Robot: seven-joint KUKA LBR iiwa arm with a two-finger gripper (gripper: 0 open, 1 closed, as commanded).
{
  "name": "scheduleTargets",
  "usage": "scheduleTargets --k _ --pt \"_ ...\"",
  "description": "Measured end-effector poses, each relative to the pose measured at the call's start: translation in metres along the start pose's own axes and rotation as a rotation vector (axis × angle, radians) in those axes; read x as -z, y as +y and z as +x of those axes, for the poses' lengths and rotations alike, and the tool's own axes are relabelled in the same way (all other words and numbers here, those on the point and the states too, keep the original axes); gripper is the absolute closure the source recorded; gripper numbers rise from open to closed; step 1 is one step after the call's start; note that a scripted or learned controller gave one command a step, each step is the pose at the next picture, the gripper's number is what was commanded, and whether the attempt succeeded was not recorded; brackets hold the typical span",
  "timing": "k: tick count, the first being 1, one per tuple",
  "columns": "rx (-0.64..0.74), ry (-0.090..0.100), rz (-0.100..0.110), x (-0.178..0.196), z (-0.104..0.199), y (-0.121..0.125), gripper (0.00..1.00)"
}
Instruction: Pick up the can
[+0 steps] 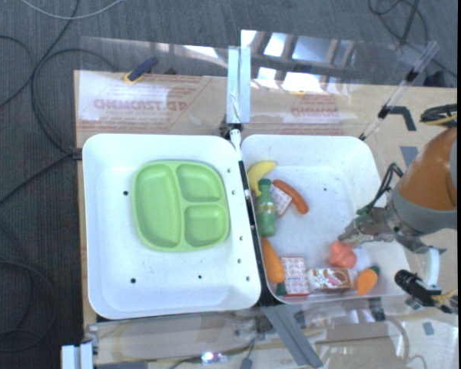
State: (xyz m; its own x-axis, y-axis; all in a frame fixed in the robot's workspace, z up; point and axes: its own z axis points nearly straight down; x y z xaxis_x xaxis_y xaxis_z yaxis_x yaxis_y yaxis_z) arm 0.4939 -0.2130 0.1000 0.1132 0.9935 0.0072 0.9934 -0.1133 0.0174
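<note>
Along the lower wall of the right bin (323, 141), in the lower right of the frame, I see what I take to be the can (330, 280). It lies on its side with a brownish label, between a small red-and-white box (294, 275) on its left and an orange toy with a green tip (366, 281) on its right. A pink-red lump (342, 254) sits just above the can, close to it.

The gripper (359, 233) hangs over the right part of this bin, just above and right of the pink-red lump and apart from the can. The claw is small and dark at this slant, so I cannot tell whether it is spread or pressed together, and I see nothing held in it. The arm (430, 183), grey with its orange band, enters from the right edge of the frame.

Along the left wall of the right bin, from top to bottom, lie a banana (260, 171), a green bottle (266, 206) and a carrot (272, 261). A red sausage (290, 196) lies just right of the bottle.

The left bin (107, 283) holds a green divided plate (182, 206) near its centre.
</note>
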Motion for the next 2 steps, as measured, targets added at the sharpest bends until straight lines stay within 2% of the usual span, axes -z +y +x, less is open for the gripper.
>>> scheduleTargets --k 1,2 --pt "0.069 -0.008 0.020 0.038 0.017 0.070 1.00" --pt "0.306 -0.012 0.002 -0.008 0.058 -0.012 1.00"
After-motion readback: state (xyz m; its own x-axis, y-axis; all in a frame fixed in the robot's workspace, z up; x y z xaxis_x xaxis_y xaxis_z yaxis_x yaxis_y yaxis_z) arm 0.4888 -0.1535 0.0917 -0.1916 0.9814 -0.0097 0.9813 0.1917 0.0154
